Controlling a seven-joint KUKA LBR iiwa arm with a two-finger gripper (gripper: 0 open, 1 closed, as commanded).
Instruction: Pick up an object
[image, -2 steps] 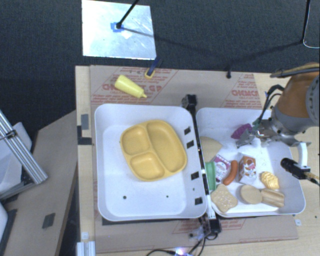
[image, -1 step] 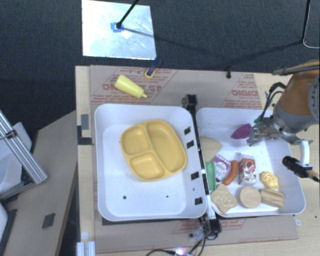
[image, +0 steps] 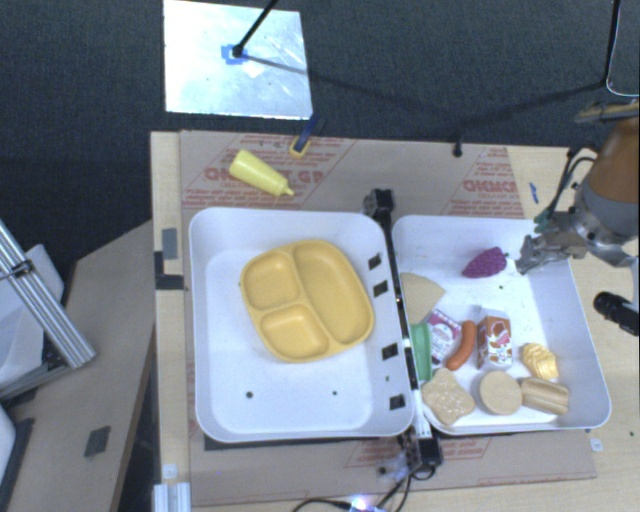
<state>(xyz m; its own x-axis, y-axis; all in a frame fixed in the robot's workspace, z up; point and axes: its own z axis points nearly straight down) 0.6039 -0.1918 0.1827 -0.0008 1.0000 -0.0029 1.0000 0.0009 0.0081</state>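
At the right edge of the camera view, the grey arm (image: 612, 195) with its orange band reaches over the far right corner of the right bin (image: 585, 330). Its gripper (image: 535, 252) hangs just beside a purple bunch of grapes (image: 486, 263), to the right of it; nothing sits between the jaws, and whether they are open or closed cannot be told.

The grapes are small, knobbly and dark magenta, lying alone in the far part of the right bin. Nearer the front lie the other toy foods: a tan wedge (image: 420, 294) against the left wall, a green pod (image: 421, 350), a pink packet (image: 443, 328), an orange sausage (image: 462, 345), a red-brown carton (image: 494, 341), a yellow croissant (image: 540, 360), a slice of toast (image: 448, 399), a round biscuit (image: 500, 393) and a bread roll (image: 544, 397).

The left bin (image: 215, 300) holds a yellow divided plate (image: 305, 298). On the counter (image: 420, 175) behind it lies a yellow squeeze bottle (image: 260, 172).
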